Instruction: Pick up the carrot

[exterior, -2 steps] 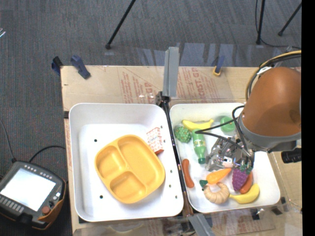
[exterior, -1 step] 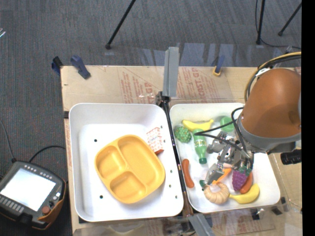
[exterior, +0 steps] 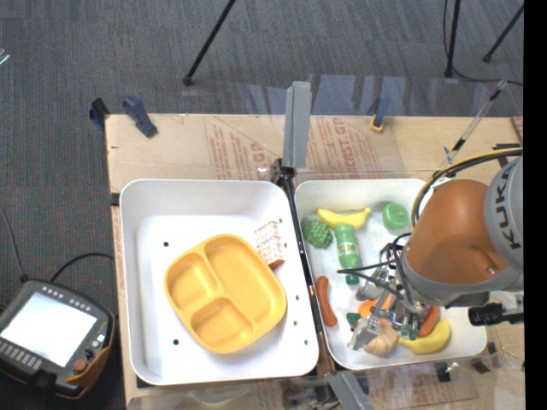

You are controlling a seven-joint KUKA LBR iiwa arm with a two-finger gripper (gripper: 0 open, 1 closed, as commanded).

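Observation:
The carrot is a small orange piece with a green top, lying in the front part of the right bin. My gripper is down in that bin directly over the carrot and the clutter around it, and it hides much of the carrot. The grey wrist and its orange band hang above the bin's right half and cover what lies beneath.
Also in the right bin are a banana, a green ball, a bumpy green fruit, a green bottle, a red sausage, a second banana and a beige toy. The left bin holds a yellow divided plate and a small packet.

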